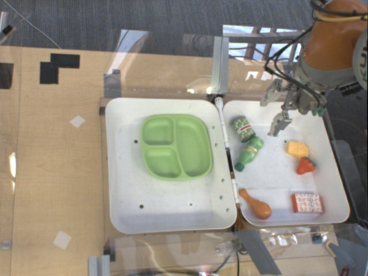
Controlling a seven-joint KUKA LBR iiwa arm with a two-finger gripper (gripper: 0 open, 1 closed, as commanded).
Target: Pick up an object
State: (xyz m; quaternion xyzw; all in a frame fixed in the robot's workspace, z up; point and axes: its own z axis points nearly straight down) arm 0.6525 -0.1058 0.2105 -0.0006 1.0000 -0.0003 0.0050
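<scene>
the near edge of the bench carries clear plastic and metal fittings that are hard to make out. just beyond, in the near part of the right bin (339, 209), a small red-and-white box (306, 202) lies by the near right corner and an orange drumstick-shaped toy (255, 203) lies by the near left corner, close to the divider between the bins. farther in, a red strawberry-like piece (305, 165) sits just beside a yellow piece (297, 149), both toward the right wall. left of these, a green bottle (248, 152) lies on its side at a slant, and a small green-labelled can (242, 128) lies just beyond it, near the divider. the left bin (123, 206) holds a green divided plate (175, 146), flat, with three compartments. the gripper (280, 123) hangs over the far part of the right bin, beyond the yellow piece and to the right of the can, apart from both; nothing shows between its fingers, and their spread cannot be told at this angle. the arm's orange band (339, 33) is cut off by the right and top edges, and dark cables cross in front of the wrist.
</scene>
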